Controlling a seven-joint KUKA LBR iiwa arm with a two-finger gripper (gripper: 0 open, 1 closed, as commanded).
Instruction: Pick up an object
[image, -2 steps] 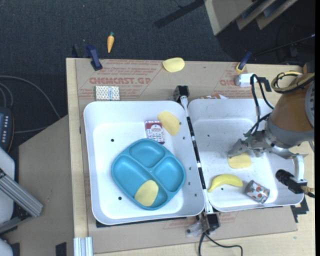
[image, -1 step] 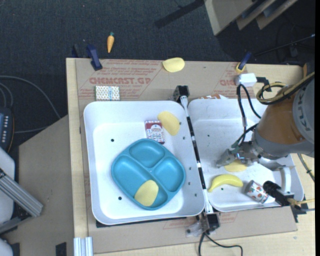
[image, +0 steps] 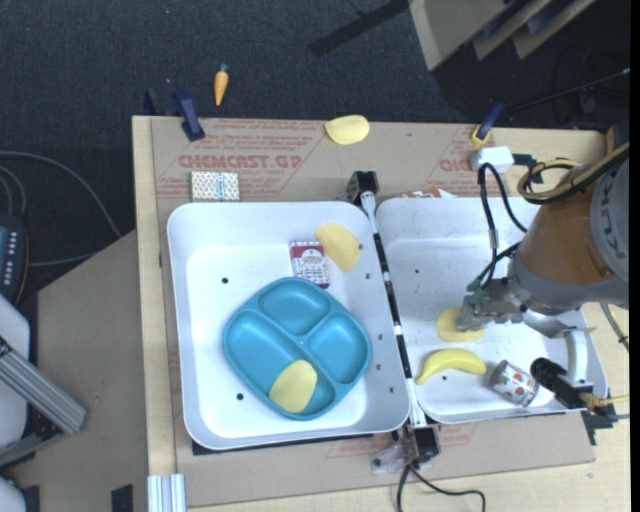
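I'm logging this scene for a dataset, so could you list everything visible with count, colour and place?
Shallow plastic bins: two, white, side by side on the bench.
Divided plastic plate: one, blue, left bin.
Oval pieces: four, yellow; on the plate, left bin's back, right bin under the tool, board's back edge.
Small printed packet: one, red-white, left bin.
Toy banana: one, yellow, right bin.
Small can: one, red-white, right bin.
Patterned packet: one, pale, board.
Toy carrot: one, orange, floor.
Arm: one, grey-orange, right; tool low over right bin.
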